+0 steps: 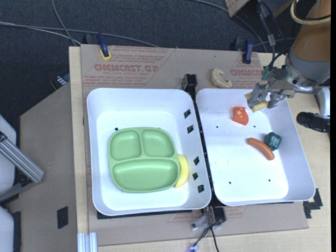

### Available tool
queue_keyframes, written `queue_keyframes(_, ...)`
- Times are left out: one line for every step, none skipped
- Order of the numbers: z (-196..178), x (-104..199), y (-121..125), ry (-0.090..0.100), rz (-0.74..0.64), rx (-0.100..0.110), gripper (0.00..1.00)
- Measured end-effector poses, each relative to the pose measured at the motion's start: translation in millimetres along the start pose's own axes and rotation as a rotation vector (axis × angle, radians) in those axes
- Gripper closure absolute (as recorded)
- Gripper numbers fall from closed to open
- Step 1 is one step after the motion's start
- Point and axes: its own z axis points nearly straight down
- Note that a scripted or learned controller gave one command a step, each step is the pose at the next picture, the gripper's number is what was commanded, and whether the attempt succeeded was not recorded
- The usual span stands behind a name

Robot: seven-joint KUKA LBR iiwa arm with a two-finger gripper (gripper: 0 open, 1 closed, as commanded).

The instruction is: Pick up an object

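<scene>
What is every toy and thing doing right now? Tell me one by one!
Green plate: lying flat in the left bin.
Yellow banana: tucked against the plate's right edge.
Red strawberry: resting in the right bin.
Orange carrot: lying flat, next to the dark green toy.
Tan piece: on the bench behind the bins.
Gripper: above the right bin's back corner.

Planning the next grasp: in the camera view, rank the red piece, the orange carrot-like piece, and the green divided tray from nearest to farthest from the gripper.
1. Red piece, right bin, just left of and below the gripper.
2. Orange carrot-like piece, mid right bin, lower down.
3. Green divided tray, left bin, far across.
</scene>
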Motion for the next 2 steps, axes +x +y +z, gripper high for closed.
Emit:
queue_keyframes(10.5, 55.5, -1.8, 0.004, -0.004, 0.010, 1.00)
queue_keyframes(4.8, 109.5, -19.9, 0.005, -0.004, 0.010, 1.00)
